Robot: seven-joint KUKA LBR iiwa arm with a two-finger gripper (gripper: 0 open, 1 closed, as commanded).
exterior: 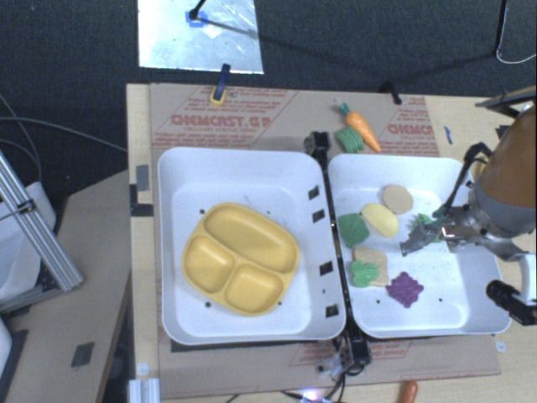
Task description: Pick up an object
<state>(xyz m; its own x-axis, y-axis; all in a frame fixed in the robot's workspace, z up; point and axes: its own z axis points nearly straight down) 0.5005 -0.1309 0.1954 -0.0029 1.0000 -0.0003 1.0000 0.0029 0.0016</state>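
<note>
The left bin (172,175) serves as landmark. A yellow divided tray (240,257) with three compartments lies tilted inside it, toward its front. Beyond its far right corner, on the brown cardboard sheet (277,112), a toy carrot (362,128) lies with its green leaves toward the bin. Beyond its far wall a small blue and yellow clip (221,84) rests at the cardboard's edge, and farther back a shiny foil square (200,22) lies on dark carpet.

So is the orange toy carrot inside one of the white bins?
No, the orange toy carrot with green leaves lies on the cardboard outside, just above the right white bin's rim.
</note>
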